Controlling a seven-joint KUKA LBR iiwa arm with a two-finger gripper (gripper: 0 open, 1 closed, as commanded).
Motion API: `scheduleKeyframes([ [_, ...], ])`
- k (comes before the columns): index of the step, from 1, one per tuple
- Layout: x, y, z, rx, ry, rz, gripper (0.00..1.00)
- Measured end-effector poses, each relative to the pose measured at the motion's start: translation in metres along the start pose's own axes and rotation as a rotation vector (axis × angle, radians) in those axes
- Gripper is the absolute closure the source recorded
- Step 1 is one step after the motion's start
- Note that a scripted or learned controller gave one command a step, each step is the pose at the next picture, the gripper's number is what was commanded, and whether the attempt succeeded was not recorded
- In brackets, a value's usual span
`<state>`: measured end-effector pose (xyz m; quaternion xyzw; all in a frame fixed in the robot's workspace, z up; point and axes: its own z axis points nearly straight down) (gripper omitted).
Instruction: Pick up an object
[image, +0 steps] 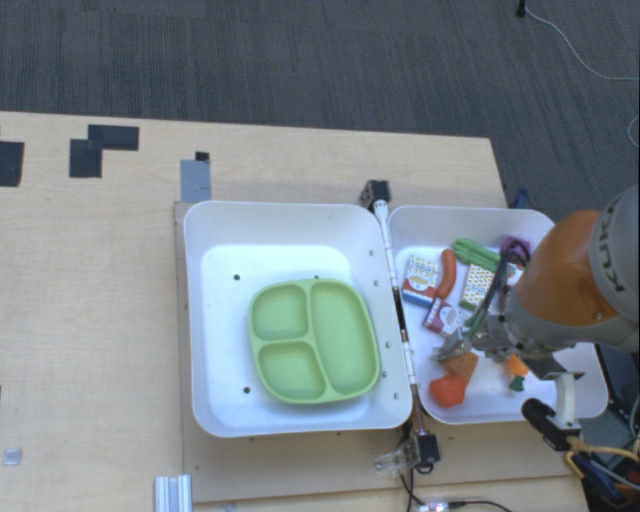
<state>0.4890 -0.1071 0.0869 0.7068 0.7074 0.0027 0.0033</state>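
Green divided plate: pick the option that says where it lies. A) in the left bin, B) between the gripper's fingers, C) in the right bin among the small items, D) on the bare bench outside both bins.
A: the green divided plate lies flat on the floor of the left bin, while the small items and the arm are over the right bin.

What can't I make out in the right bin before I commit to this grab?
- Gripper, camera view: too small and dark against the clutter to tell open from shut, or whether it holds anything.
- Right bin, its right side: covered by the arm.
- Small orange item: half hidden under the wrist, unidentifiable.
- Packets: print too small to read.
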Motion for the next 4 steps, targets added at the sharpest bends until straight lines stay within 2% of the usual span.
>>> scheduleKeyframes([
  [1,0.000,0.002,-0.011,-0.005,-0.001,-0.001,1.00],
  [2,0.059,0.000,-0.098,0.005,0.002,-0.003,1.00],
  [3,0.120,0.000,-0.111,0.006,0.002,-0.004,1.00],
  [4,0.142,-0.001,-0.103,0.008,0.002,-0.005,1.00],
])
